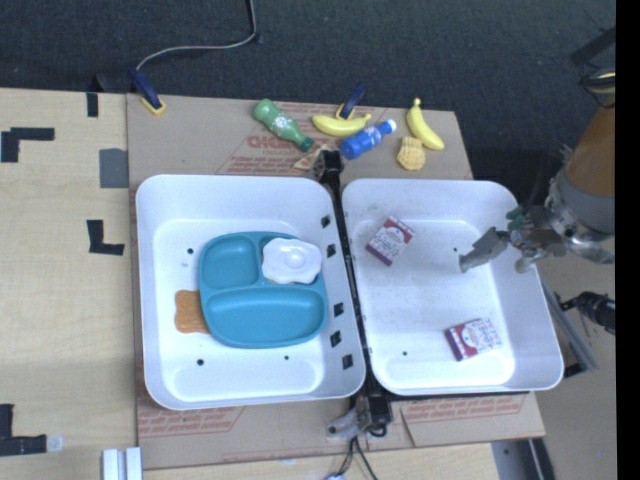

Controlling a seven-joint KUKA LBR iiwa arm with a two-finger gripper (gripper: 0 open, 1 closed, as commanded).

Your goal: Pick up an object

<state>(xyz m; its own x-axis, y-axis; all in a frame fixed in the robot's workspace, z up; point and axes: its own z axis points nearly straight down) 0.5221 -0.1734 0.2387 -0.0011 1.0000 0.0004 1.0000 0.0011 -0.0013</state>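
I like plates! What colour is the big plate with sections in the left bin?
Blue: the divided plate shows best in the camera view.

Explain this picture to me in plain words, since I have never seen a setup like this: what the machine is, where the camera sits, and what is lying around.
The single camera hangs above a bench and looks down at a slant. From the right reaches a grey robot arm with an orange band, ending in a two-finger gripper that hovers over the right shallow white bin. Nothing is visible between its fingers, so it holds nothing. That bin contains two small red-and-white packets: one near the back, one near the front. The left shallow white bin holds a blue divided plastic tray, a white fried-egg toy resting on it, and an orange slab partly under its left edge. Behind the bins, on cardboard, lie a green toy bottle, a blue toy bottle, two yellow toy bananas and a yellow corn-like piece.
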